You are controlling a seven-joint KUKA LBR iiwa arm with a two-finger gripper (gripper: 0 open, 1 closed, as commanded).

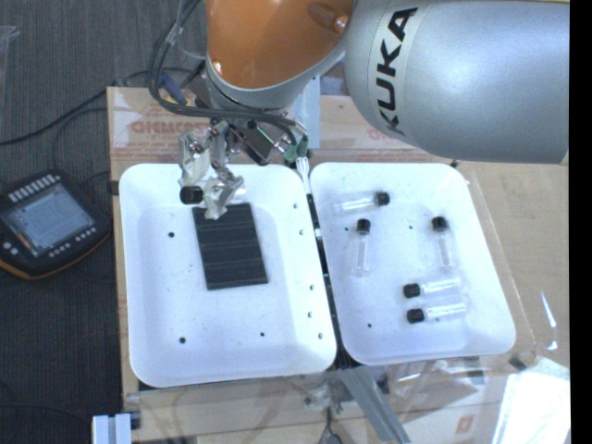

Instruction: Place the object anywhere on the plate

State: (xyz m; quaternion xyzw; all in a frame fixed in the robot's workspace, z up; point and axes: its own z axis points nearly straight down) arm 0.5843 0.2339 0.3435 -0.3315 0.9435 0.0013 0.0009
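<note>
Vials [435, 288]: five small clear tubes with black caps are lying on their sides in the right bin, each apart from the others.
Handling: they are looking light, stiff, smooth and probably breakable; being round, they are likely to roll or slip out of a loose pinch.
Where to hold: across the clear barrel near its middle, squeezing square to the long axis and gently.
Teach pendant [46, 222]: it is lying on the dark surface left of the worktop, well away from the job.
Left bin [153, 285]: it is carrying the plate near its middle.
Plate [231, 248]: this black, ribbed rectangle is lying flat and slightly askew; its grooves are likely to help stop a tube from rolling.
Tool [211, 181]: it is hanging over the plate's far edge. I cannot tell whether it is spread or pressed together, nor whether it is carrying a vial.
Right bin [486, 276]: it is sitting just beside the left bin, rims touching.
Nearest picks: the two vials [361, 248] closest to the shared rim are looking the easiest to reach.
Worktop [532, 211]: its pale board is showing beyond the right bin.
</note>
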